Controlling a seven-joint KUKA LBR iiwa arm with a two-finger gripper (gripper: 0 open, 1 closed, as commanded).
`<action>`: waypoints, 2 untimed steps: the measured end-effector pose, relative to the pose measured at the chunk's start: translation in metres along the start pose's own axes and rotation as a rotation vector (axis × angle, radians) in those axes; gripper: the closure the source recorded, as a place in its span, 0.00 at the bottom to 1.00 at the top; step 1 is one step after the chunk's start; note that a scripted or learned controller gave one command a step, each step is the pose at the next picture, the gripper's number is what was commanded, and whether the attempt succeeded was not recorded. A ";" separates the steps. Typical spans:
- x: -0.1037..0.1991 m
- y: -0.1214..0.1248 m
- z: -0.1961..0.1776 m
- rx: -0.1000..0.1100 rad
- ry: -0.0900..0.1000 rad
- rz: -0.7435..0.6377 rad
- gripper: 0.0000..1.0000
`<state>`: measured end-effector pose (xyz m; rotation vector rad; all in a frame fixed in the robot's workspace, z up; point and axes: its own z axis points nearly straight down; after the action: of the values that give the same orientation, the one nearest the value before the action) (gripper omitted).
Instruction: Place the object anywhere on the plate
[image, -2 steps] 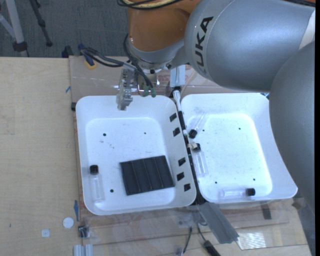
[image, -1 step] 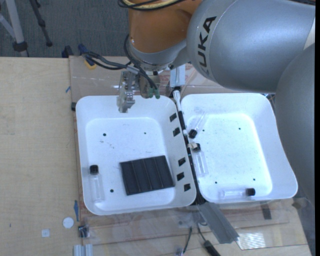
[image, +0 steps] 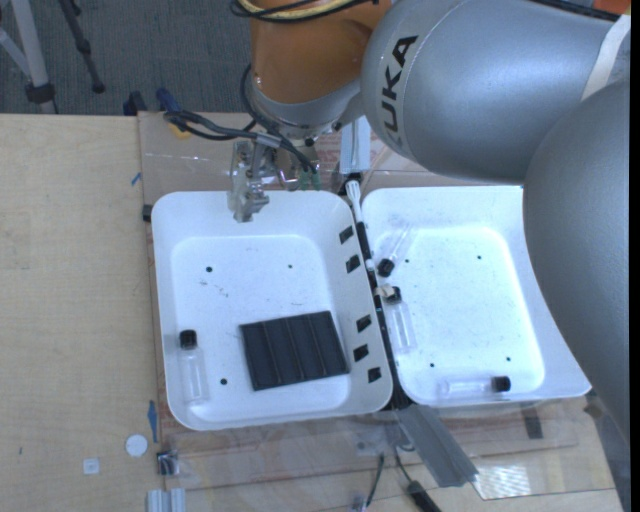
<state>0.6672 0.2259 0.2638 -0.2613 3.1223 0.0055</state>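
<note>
1. Tool (image: 245, 205) hangs over the far rim of the left bin (image: 165, 300), beneath the orange band of the arm (image: 480, 90); nothing shows between its fingers, and whether they are spread or closed cannot be made out.
2. On the wooden desk (image: 70, 300), near its front edge left of the bins, lie a small round white cap (image: 136, 445) and a few small bits of hardware.
3. Against the left wall of the left bin lies a clear vial with a black cap (image: 190, 362), cap toward the far side.
4. Toward the front of the same bin rests the dark ribbed plate (image: 293, 350) — flat, slightly rotated, with nothing on it.
5. Along the seam between the bins sit black clips, and two more clear vials (image: 393, 310) lie just inside the right bin (image: 530, 300) at its left wall.
6. Near the front right corner of the right bin lies another clear vial with a black cap (image: 478, 385) — on its side, cap to the right, well apart from the plate.
</note>
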 end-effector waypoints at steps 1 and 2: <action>0.000 0.000 -0.008 0.000 -0.002 -0.124 1.00; 0.000 0.001 -0.020 0.000 -0.002 -0.227 1.00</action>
<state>0.6672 0.2264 0.2841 -0.6132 3.0705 0.0046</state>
